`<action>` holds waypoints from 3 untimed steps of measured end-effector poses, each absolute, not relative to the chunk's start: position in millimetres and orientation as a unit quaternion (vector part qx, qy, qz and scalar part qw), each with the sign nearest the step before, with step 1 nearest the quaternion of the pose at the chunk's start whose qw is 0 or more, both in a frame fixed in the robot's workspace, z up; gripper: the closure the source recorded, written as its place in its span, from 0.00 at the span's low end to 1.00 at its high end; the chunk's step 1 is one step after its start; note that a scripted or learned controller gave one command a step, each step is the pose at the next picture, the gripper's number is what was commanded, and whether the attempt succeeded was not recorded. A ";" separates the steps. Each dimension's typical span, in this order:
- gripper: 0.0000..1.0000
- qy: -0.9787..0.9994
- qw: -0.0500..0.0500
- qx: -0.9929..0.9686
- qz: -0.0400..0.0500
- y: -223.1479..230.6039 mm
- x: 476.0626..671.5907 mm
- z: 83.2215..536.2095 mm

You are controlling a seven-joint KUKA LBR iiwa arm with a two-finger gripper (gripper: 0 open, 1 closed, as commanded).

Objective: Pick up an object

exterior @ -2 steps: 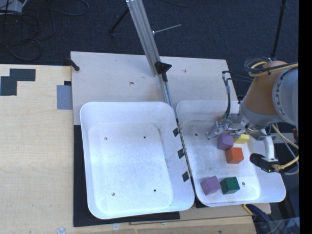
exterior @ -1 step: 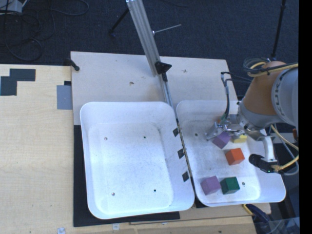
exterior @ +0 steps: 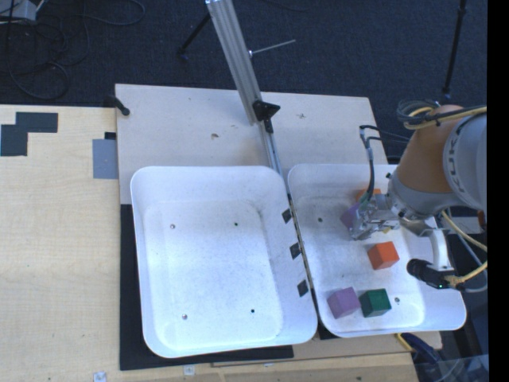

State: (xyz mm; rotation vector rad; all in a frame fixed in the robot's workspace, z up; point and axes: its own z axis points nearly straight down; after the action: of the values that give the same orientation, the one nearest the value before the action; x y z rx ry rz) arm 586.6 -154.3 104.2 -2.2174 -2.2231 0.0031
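My gripper [exterior: 364, 223] is down inside the right bin [exterior: 445, 318], near its middle. A small purple block [exterior: 350, 216] lies right against the gripper's left side; whether it is held cannot be made out. Just below and right of the gripper sits an orange cube [exterior: 382, 255]. A sliver of another orange object [exterior: 367, 194] peeks out behind the gripper's top. Near the bin's front edge a purple cube [exterior: 343, 302] and a green cube [exterior: 374, 302] sit side by side.
The left bin [exterior: 159, 189] lies beside the right one, with a ridge and black clips [exterior: 294, 250] between them. A slanted metal rail [exterior: 238, 62] rises behind the bins. The arm's grey and orange body [exterior: 433, 165] overhangs the right bin's right side.
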 end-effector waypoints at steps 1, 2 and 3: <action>0.00 -0.708 0.001 -0.706 0.001 -154.3 586.6 104.0; 0.00 -0.703 0.021 -0.711 0.016 -146.4 658.2 87.7; 0.00 -0.706 0.003 -0.708 0.003 -138.2 642.2 89.7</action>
State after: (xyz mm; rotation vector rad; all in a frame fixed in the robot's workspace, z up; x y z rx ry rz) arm 642.2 -138.2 89.7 -2.2218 -2.2131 0.0083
